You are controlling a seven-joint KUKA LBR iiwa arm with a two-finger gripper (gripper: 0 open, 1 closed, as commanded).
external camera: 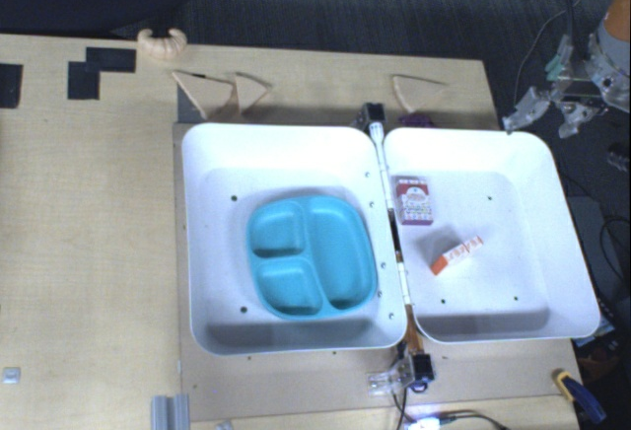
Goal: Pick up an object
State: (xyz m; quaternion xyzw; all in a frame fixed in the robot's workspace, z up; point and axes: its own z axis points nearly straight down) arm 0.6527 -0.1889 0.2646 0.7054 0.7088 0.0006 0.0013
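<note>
The left bin (212, 250) holds a blue plate (312, 255) with three parts. The right bin (537, 221) holds a small red and white box (412, 200) near its 10 o'clock side. A little white tube (456, 254) with an orange cap lies tilted near the middle. The gripper (552, 107) is at the bin's 1 o'clock corner, blurry and partly cut off. I cannot tell its grip.

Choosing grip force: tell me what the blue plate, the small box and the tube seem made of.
Blue plate: likely moulded plastic, smooth with a soft sheen, three compartments.
Box: probably printed cardboard, flat faces, red and white print.
Tube: looks like soft plastic, white body with an orange end; too small to be sure.
</note>
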